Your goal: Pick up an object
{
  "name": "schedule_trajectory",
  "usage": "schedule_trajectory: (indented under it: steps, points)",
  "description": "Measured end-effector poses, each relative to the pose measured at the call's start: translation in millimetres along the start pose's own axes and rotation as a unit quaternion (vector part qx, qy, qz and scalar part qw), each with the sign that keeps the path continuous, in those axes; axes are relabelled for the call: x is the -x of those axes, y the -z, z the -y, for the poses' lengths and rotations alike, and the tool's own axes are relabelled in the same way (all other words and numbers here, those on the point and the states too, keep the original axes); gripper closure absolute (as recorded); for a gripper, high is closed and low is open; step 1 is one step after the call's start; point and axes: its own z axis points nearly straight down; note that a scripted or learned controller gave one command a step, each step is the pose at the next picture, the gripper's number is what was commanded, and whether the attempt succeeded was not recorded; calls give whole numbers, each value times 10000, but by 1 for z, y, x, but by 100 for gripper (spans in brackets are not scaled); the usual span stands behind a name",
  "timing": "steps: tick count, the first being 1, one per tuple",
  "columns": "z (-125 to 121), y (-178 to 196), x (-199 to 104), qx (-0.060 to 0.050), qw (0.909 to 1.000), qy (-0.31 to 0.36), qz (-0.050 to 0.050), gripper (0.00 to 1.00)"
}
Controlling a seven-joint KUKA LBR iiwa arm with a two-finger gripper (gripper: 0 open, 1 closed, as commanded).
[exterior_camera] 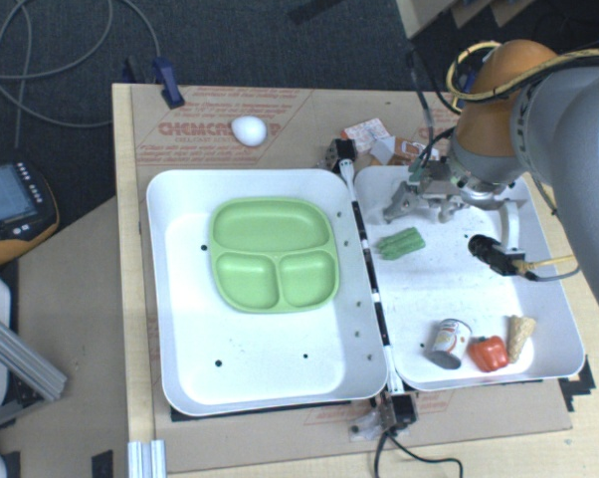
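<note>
The grey arm (568,118) enters from the right side of the desk (280,118), its orange band (503,98) bent over the far right corner of the right bin (568,357). The hand (419,202) hangs low over the far left part of that bin, pointing toward the divide between the two bins. Whether its fingers are spread or closed cannot be told, and nothing is seen between them. A black cable connector (494,255) trails from the wrist over the bin's right side.

Right bin: a green block (401,243) lies on the floor just nearer than the hand, close to the left wall and apart from the hand. Along the near edge lie three things in a row: a small can (447,341) on its side, a red pepper (490,353) just to its right, and a tan cone (519,336) touching or almost touching the pepper at the near right corner.

Left bin (180,297): a green tray (276,253) with three compartments, one long at the far side and two smaller at the near side, rests in the far half of the bin. The rest of the floor is bare white with a few dark specks.

On the desk beyond the bins, a white egg (248,129) sits near the far edge, with a blue clip (166,81) at the far left corner and crumpled wrappers (379,139) by the far edge of the right bin.
</note>
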Motion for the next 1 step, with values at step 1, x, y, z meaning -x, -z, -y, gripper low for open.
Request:
schedule_trajectory:
  steps: [1]
  points:
    - [36,-10,2,-26,10000,-3,-2,0]
